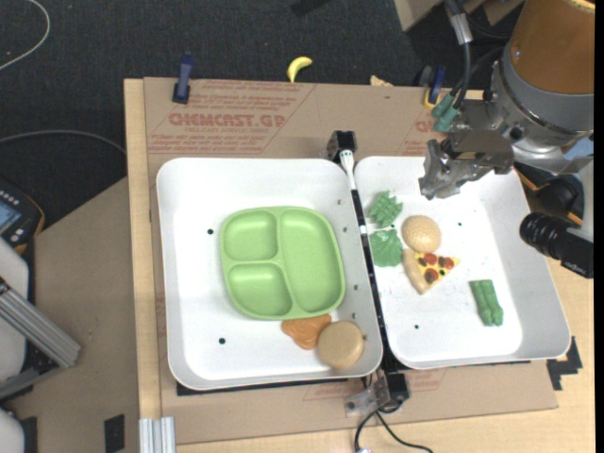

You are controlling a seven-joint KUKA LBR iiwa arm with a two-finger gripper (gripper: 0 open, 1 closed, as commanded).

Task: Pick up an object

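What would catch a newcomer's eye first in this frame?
The pale green divided plate dominates the left bin, with a round bun by its lower right corner. In the right bin, toy foods cluster around a pizza slice, and the tool hovers over that bin's far end.

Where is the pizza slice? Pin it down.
The pizza slice lies in the right bin, just below the tan bun, right of the green pieces.

You can read red print on the brown board point(236, 111) behind the bins: "CHEMCAST GP". The same red print near its right corner is too hidden to read.
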